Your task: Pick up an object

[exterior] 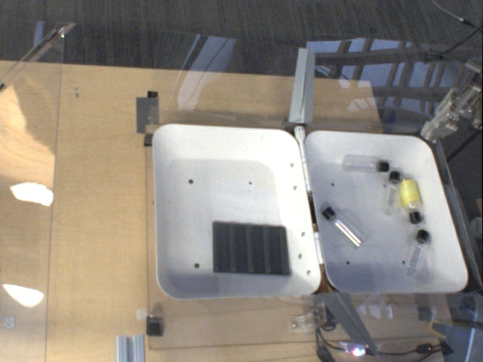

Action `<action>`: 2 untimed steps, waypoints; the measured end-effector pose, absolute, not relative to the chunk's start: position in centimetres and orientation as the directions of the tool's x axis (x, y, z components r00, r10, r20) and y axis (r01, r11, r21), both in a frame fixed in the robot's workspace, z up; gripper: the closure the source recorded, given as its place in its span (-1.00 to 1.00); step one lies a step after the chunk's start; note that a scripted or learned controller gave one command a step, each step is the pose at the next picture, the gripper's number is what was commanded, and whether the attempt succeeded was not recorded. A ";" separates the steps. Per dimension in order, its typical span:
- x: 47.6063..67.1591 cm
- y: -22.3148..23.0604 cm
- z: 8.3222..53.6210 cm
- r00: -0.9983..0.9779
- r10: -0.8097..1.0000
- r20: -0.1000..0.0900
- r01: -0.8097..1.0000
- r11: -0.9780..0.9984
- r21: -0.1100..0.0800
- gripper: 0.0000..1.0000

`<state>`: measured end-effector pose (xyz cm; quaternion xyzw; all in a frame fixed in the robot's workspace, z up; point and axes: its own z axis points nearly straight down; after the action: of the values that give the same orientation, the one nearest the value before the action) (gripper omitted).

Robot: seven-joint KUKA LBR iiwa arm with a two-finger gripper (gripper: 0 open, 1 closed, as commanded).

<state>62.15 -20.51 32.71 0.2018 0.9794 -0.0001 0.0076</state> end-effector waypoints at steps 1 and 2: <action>60.2 -20.5 25.8 -0.995 0.102 -0.009 0.102 0.995 0.000 1.00; 57.4 -20.5 38.6 -0.995 -0.103 -0.016 -0.103 0.995 -0.005 1.00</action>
<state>57.44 -20.50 38.61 -0.0516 0.9986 -0.0020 0.0079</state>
